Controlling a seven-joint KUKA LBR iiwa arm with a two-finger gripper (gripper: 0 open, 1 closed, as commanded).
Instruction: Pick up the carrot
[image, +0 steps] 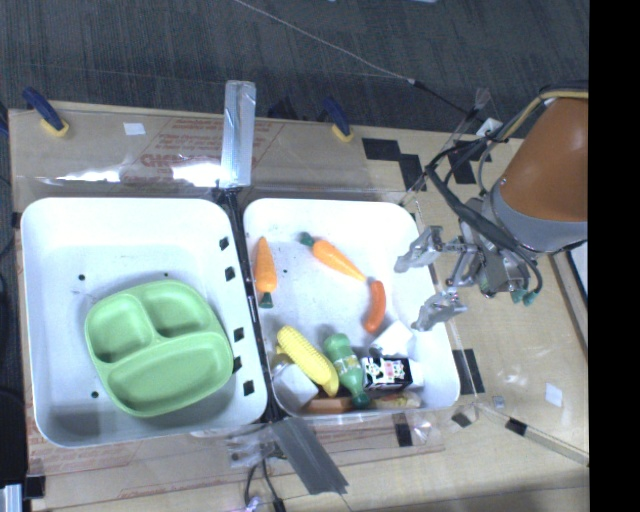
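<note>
I see the gripper (428, 282) spread wide and empty over the right bin's (400, 215) right rim; the carrot (333, 256) lies untouched at the far middle, so the pick remains undone.

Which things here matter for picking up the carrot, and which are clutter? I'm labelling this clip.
Job: carrot, gripper, right bin.
Lying about: second carrot, chili, corn, green bottle, black box, green plate.
</note>
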